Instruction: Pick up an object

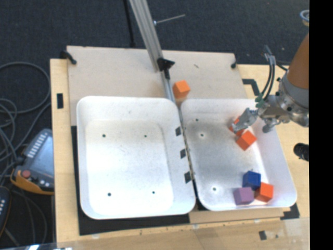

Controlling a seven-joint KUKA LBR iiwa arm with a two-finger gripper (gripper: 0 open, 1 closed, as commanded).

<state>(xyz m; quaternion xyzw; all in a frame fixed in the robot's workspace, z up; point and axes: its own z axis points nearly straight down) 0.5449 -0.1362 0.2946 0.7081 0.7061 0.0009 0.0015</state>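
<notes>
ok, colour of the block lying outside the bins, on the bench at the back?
Orange. The block sits on the bench beside the metal rail, clearest in the camera view.

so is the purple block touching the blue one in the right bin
Touching, it seems. In the camera view, the purple block sits right against the lower edge of the blue block, near the front of the right bin, with no white gap between them.

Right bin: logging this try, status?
Gripper low over right bin, by orange block. No hold seen. Blue, purple, orange blocks at near corner.
</notes>
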